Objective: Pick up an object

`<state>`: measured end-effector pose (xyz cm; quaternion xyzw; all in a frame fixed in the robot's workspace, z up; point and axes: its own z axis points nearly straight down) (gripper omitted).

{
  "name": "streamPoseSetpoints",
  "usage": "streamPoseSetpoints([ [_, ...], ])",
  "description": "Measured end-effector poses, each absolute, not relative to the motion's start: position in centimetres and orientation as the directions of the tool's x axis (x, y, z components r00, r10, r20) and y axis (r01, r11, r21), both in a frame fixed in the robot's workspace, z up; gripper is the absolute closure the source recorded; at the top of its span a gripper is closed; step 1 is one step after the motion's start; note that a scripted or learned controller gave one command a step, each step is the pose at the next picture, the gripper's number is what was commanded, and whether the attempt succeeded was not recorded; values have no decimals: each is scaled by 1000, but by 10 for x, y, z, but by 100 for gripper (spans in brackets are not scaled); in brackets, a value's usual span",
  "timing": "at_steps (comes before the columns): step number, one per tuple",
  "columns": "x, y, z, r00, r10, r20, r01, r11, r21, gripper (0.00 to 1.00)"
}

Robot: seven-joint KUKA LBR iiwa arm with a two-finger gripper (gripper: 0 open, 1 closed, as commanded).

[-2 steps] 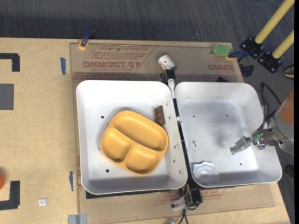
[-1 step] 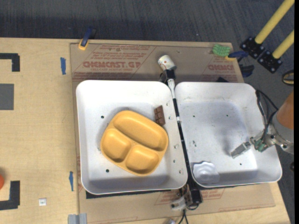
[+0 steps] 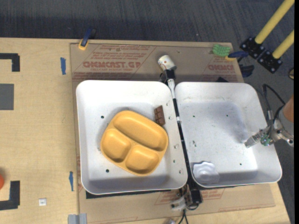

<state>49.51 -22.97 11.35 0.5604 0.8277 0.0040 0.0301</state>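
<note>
The seam [image 3: 180,134] where the two bins meet is taken as the landmark. Nearest the camera, just right of the seam's near end, a clear crumpled plastic piece [image 3: 205,171] is seen lying in the near corner of the right bin [image 3: 219,106]. It is pale on a white floor and likely thin, so a grasp there could slip or close on nothing.

Left of the seam, the yellow divided tray [image 3: 134,141] is seen upside down in the middle of the left bin [image 3: 88,125], taking up much of the floor. It looks like the obvious pick target, but it is judged wide and smooth; a two-finger grasp from above could skid off the domes or fail to span it. A small brown block [image 3: 159,115] is seen touching the tray's far right edge, just left of the seam. Being wedged between tray and bin wall, it could be blocked from the fingers, or a wall collision could be caused.

Well right of the seam, at the right bin's right wall, the gripper [image 3: 254,140] is seen low over bare floor, well apart from every object. How far its pincer is open cannot be told at this size; nothing is seen held. A close here would likely catch nothing.
</note>
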Motion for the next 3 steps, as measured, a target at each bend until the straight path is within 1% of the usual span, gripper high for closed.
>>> streamPoseSetpoints([
  [1,493,-226,110,-374,927,-32,926,375,34,0],
  [2,495,-227,121,-372,927,-39,927,374,38,100],
  [3,480,-224,170,-618,786,-4,786,618,2,100],
])
